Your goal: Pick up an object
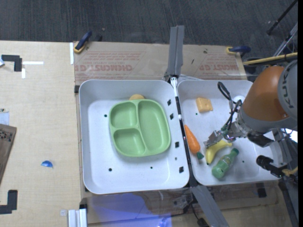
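**Right at the banana: gripper low in the right bin**

Evidently the gripper (pixel 216 138) is set low in the right bin (pixel 246 171), at the upper-left end of the toy banana (pixel 218 150). The banana's long axis is seen to run from lower left to upper right, so the fruit lies just below and slightly right of the fingertips, touching or nearly so. Whether the gripper is spread or closed cannot be told, and nothing can be confirmed as held.

A green bottle (pixel 224 163) is laid just beside the banana on its lower right, and a toy carrot (pixel 191 140) along the bin's left wall. A yellow-orange block (pixel 204 104) sits well apart, toward the far wall. A green divided plate (pixel 140 127) is held by the left bin (pixel 94 169).

Mirrored red lettering is printed on the cardboard (pixel 142 60) behind the bins; it is judged too unclear to be read with confidence.
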`<state>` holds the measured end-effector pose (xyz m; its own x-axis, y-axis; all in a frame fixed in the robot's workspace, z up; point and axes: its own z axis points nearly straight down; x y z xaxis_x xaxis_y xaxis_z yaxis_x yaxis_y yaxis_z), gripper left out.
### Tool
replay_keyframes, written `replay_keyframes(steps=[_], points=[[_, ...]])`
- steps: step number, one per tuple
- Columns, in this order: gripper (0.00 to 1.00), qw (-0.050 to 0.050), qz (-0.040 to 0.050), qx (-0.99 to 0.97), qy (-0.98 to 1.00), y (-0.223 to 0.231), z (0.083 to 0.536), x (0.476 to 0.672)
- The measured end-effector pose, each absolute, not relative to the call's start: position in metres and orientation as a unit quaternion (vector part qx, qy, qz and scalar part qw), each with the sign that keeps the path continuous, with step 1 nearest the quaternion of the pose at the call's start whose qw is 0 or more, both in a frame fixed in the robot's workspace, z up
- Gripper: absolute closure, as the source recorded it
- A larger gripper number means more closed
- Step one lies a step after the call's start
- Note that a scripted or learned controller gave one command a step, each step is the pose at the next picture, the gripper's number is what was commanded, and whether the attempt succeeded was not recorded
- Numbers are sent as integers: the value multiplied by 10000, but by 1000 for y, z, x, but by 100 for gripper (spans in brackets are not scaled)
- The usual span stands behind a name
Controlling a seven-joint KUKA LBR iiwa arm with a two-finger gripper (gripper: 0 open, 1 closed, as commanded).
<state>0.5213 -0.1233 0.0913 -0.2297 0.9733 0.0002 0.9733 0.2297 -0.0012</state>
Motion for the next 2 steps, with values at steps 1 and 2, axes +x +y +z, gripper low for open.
replay_keyframes(steps=[1, 2], points=[[0, 9, 2, -5521, -8338, -108, 91, 477], [100, 0, -3, -5546, -8321, -110, 100, 478]])
